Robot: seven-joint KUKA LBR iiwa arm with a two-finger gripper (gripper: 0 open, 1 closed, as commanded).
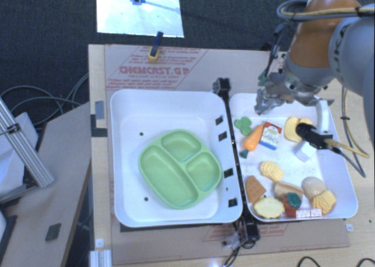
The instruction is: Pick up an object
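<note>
Plainly, red print on the cardboard sheet (158,64) under the bins reads "CHEMCAST GP". The left bin (126,113) holds a green tray (179,168) with three compartments. The right bin (345,192) holds toy food: a carrot (254,137), a small box (270,136), a broccoli piece (242,123), a cracker (254,188), corn (324,202) and more. The jaws (268,102) hang over that bin's far edge, above the carrot; whether they are released or clenched, I cannot tell. Cables (35,99) lie left of the desk.
</note>
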